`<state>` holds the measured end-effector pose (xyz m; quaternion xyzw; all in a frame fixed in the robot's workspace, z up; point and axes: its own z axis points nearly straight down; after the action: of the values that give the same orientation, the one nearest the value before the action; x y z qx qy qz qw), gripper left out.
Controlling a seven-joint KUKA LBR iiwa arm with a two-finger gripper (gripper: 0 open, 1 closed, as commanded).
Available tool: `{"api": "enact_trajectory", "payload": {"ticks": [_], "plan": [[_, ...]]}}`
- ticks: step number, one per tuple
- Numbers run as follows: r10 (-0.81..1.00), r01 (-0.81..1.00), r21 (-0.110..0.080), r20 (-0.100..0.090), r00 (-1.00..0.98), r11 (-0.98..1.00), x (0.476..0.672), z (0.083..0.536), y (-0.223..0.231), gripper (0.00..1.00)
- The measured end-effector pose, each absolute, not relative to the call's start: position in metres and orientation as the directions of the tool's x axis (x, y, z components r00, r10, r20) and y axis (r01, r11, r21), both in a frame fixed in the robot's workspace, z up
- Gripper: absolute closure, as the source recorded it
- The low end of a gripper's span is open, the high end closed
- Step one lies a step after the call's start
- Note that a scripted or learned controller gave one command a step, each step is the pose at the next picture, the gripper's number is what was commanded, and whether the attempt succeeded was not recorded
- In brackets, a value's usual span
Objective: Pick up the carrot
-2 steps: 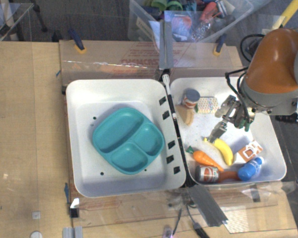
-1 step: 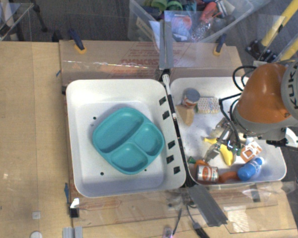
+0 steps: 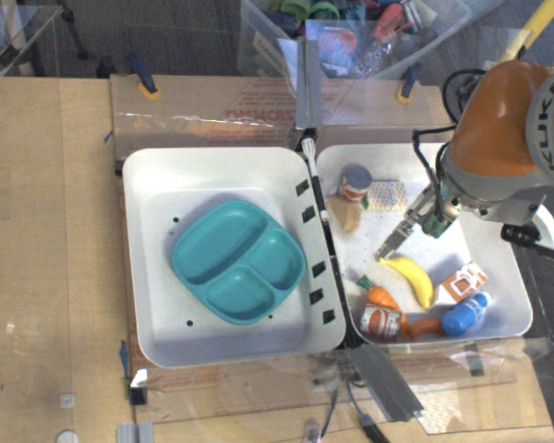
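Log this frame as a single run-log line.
phase: approach | end effector: above right bin, over banana, holding nothing | carrot: lying in right bin, untouched | teal plate: left bin

Light: bright, even, from overhead.
Glare: white bins [image 3: 157,340] nearly blown out; sheen on plastic sheet [image 3: 203,118] behind them.
Shadows: soft, short, under the teal plate [image 3: 238,261].
Focus: slightly soft throughout; small labels unreadable.
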<state>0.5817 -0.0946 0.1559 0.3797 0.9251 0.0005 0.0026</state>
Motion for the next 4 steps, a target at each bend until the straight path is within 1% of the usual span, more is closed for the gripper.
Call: {"api": "enact_trajectory", "payload": {"ticks": [1, 2, 3, 4], "plan": [[0.75, 0.75, 0.001, 0.0, -0.661, 0.661, 0.555, 0.098, -0.125, 0.0], [0.884, 0.883, 0.038, -0.043, -0.466, 0.467, 0.495, 0.098, -0.11, 0.0], [0.444, 0.444, 0.004, -0.014, -0.896, 0.896, 0.554, 0.09, -0.126, 0.0], [0.605, 0.605, 0.007, -0.042, -0.795, 0.796, 0.521, 0.095, -0.107, 0.0]]}}
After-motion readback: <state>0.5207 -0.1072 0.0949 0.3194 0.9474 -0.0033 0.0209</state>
